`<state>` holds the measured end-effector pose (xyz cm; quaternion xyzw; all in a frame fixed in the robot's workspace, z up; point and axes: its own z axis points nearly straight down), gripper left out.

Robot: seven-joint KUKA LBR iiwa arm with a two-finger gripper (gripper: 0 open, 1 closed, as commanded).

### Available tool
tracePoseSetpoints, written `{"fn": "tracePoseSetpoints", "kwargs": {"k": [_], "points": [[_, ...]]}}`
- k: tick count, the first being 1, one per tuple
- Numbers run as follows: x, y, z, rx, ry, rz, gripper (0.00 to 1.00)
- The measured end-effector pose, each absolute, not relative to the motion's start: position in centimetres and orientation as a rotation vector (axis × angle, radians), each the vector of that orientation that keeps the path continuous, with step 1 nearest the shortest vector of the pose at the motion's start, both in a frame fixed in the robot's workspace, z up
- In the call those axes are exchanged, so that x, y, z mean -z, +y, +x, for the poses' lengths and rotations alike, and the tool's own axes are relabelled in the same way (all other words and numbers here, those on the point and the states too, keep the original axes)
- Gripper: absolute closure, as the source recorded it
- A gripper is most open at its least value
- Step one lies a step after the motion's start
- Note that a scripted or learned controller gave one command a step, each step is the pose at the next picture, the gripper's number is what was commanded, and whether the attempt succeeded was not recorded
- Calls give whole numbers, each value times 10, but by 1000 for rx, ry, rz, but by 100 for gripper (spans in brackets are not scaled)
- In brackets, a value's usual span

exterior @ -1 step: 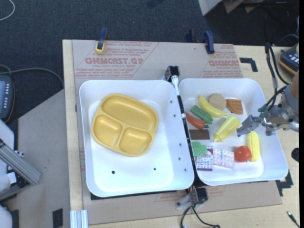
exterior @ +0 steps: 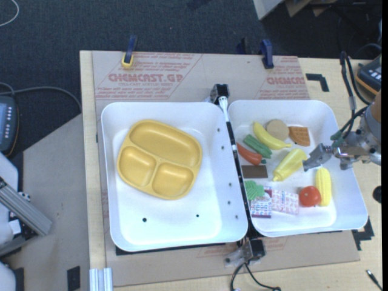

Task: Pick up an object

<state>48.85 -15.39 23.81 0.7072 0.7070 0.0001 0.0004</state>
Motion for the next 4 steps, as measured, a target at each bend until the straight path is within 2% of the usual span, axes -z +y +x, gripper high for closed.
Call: {"fn": "tracePoseSetpoints", "kwargs": {"k": [2, 3, 4], "points": [[-119, -155, 499, 3, 2226, 2225, 0], [-84, -154, 500, -2, 2220, 2221, 0], [-95, -155, 499, -1, 2218, 2223, 100]]}}
